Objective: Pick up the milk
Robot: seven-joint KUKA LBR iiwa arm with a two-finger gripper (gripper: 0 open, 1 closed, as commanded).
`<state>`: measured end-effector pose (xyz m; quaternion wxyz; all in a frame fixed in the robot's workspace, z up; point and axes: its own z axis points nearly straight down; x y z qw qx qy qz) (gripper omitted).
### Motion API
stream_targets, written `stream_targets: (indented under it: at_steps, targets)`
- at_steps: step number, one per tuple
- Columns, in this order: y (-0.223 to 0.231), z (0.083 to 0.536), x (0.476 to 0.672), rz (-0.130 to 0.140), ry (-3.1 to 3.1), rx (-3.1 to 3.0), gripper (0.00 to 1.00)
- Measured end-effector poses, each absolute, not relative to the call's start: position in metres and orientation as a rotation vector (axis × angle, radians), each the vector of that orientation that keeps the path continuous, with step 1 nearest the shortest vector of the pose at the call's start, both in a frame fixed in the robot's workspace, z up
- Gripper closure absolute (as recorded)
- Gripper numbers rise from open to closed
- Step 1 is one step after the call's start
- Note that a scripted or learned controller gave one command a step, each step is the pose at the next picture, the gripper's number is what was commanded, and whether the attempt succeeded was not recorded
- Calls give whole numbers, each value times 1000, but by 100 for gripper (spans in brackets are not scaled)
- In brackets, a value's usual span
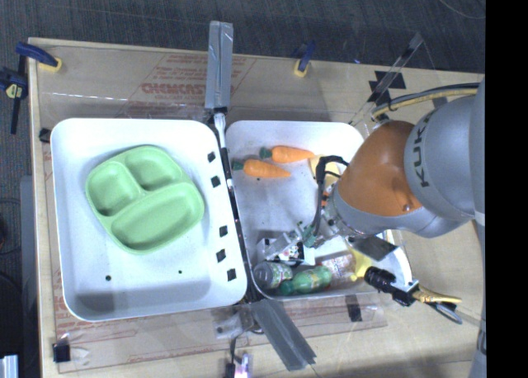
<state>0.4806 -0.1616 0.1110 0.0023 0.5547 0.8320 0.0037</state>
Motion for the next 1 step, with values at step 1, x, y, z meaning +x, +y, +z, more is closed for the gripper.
stream_targets:
  at_steps: [1]
  targets:
    - [-163,124,485,15,2602,1726,100]
